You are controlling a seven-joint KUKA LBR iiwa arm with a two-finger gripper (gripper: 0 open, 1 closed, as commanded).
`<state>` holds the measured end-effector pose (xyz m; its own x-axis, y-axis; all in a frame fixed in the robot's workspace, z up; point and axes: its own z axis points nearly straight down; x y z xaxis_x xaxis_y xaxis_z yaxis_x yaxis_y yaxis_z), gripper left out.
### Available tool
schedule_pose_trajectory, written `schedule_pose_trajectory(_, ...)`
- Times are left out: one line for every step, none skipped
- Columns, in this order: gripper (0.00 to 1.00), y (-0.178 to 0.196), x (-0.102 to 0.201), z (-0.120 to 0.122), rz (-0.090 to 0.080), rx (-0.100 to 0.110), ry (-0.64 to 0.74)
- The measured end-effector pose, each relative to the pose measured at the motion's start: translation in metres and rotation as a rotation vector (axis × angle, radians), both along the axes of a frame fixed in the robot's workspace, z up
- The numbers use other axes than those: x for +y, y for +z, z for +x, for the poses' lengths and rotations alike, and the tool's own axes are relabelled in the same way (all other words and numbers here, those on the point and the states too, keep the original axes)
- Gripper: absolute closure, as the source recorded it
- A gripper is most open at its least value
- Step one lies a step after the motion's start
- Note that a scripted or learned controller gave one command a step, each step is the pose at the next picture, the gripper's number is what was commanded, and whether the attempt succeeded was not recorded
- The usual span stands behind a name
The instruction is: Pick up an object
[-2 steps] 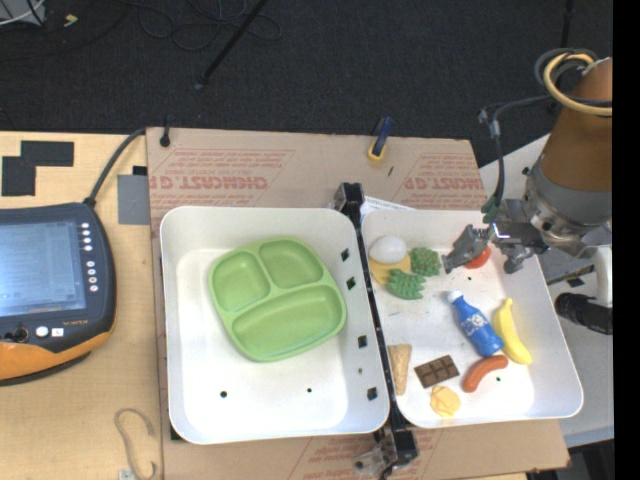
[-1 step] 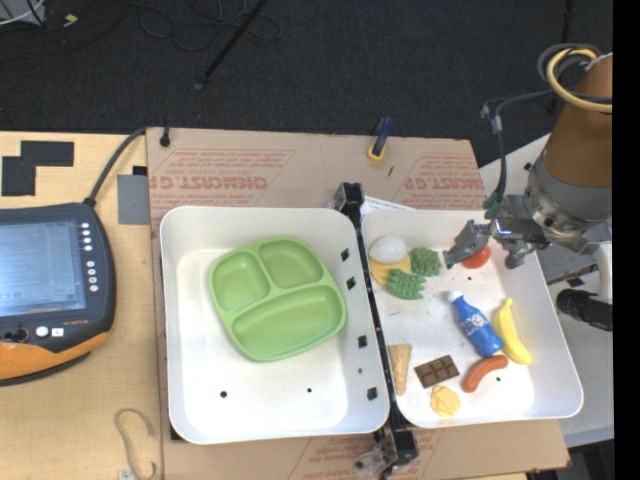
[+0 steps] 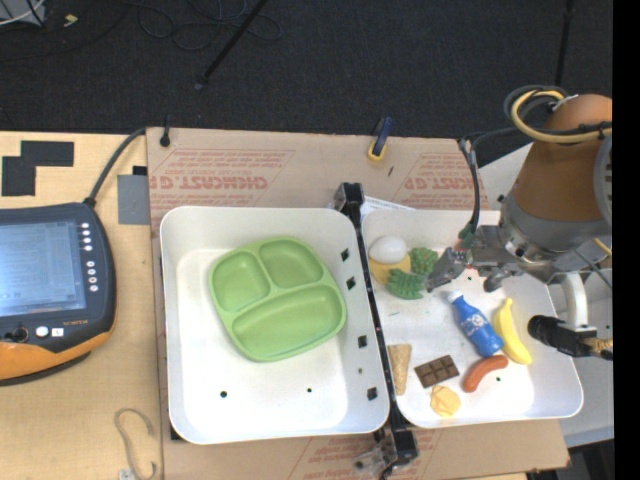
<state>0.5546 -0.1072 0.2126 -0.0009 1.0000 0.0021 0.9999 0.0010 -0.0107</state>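
The likeliest object to pick is the green broccoli toy [image 3: 410, 280], lying in the right bin [image 3: 560, 400] near its far-left corner, just beside a white egg [image 3: 388, 250] that sits on something yellow. The gripper [image 3: 452, 266] hangs just to the right of the broccoli, close above it, and you cannot tell from this slant whether the fingers are spread or pressed together; nothing shows between them. So you are, by my reading, at the approach step, with no grasp made yet.

Toward the near edge of the same bin lie a blue bottle [image 3: 475, 326], a banana [image 3: 514, 332], a sausage [image 3: 484, 371], a chocolate piece [image 3: 436, 371], a cone [image 3: 400, 365] and a small yellow item [image 3: 445, 400]. The left bin [image 3: 190, 368] holds a green divided plate [image 3: 280, 298].

For the next move, expect the gripper to need centring over the broccoli and a straight descent, keeping clear of the egg and the divider between the bins.
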Motion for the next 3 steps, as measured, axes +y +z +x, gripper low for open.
schedule_pose_trajectory(0.0, -0.044, 0.001, -0.004, 0.0, -0.002, -0.001)
schedule_pose_trajectory(0.0, -0.089, -0.001, -0.007, 0.0, -0.002, -0.001)
schedule_pose_trajectory(0.0, -0.127, 0.002, -0.007, 0.0, -0.004, -0.001)
